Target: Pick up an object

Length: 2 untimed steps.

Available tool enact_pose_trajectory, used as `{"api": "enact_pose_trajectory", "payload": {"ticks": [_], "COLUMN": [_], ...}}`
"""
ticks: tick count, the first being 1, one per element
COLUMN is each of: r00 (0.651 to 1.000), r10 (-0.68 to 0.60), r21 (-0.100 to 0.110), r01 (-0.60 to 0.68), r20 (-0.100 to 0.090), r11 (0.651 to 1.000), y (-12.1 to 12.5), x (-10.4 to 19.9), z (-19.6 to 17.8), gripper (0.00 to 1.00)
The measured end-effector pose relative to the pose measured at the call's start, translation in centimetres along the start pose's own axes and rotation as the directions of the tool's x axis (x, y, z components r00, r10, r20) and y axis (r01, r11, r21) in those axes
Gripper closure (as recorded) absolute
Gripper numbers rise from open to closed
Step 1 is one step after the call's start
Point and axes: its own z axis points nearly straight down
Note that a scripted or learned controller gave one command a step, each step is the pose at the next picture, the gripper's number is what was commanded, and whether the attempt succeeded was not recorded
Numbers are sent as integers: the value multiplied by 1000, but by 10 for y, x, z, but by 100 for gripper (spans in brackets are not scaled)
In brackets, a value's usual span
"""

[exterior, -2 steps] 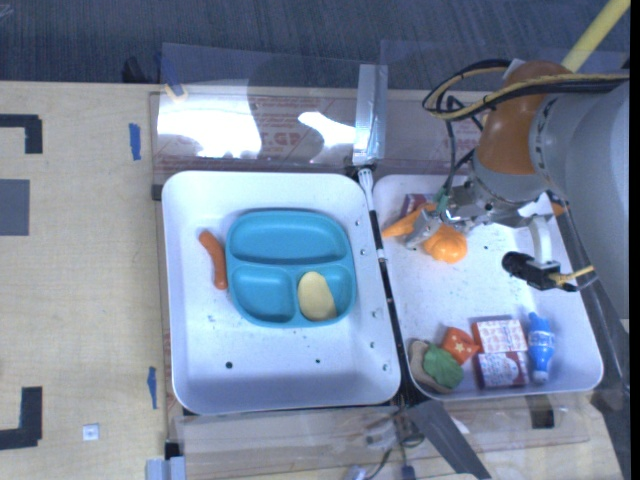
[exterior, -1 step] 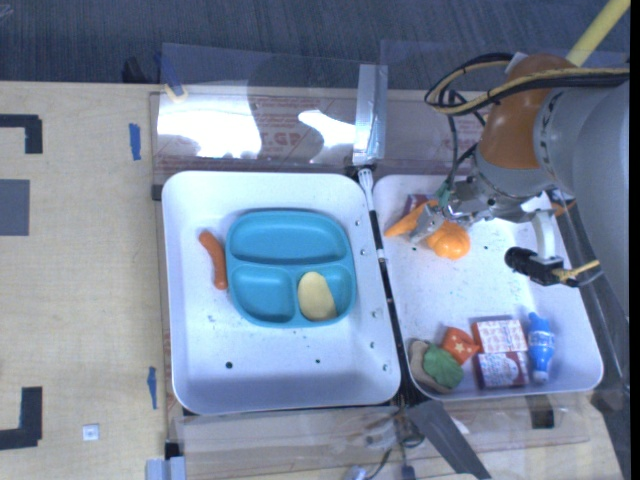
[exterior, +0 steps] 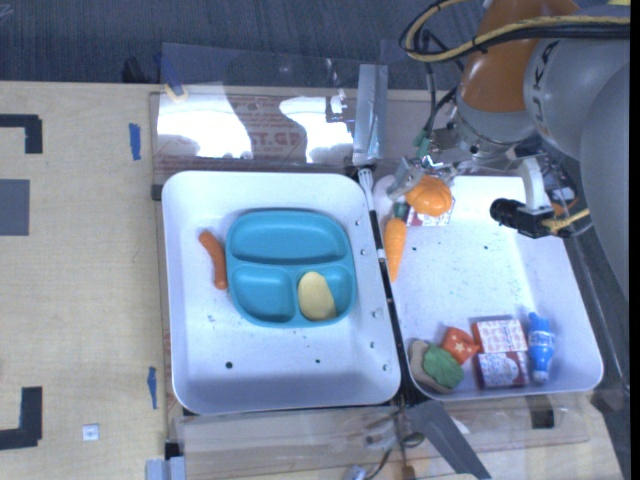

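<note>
From my console I see the bench top is pale wood [exterior: 80, 298], with black corner marks along its left side and short strips of blue tape [exterior: 134, 140] near the left bin. Beyond the far edge the floor is dark grey carpet [exterior: 200, 8]. A clear sheet [exterior: 250, 123] behind the left bin throws back bright glare. The left bin [exterior: 200, 368] is white and shallow, speckled with a few dark spots; in it sits a blue divided tray [exterior: 285, 258] with a pale yellow potato-like piece [exterior: 316, 295] in its near right compartment, and an orange sausage-shaped toy [exterior: 214, 258] lies just left of the tray. The right bin [exterior: 480, 278] is also white and flecked. The arm [exterior: 560, 68] comes in from the right, orange band and yellow-black cables above the wrist. The gripper [exterior: 428, 183] hangs over the far left corner of the right bin, and an orange round toy [exterior: 432, 197] sits right at its tip; I cannot tell whether the fingers are closed on it or how wide they stand. A toy carrot [exterior: 394, 247] lies against the bin's left wall, just near of that. In the near part of the right bin cluster a green lump [exterior: 441, 367], a red piece [exterior: 459, 344], two red-and-white cartons [exterior: 500, 351] and a blue bottle [exterior: 541, 345].
</note>
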Motion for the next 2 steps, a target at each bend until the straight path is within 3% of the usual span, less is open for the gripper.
{"api": "enact_pose_trajectory", "payload": {"ticks": [1,2], "r00": [1000,1000], "r10": [2,13], "r21": [9,13], "r01": [-2,-13], "r20": [2,-1], "r11": [1000,1000], "y": [-2,-25], "x": [-2,14], "z": [-4,-22], "gripper": [100,100]}}
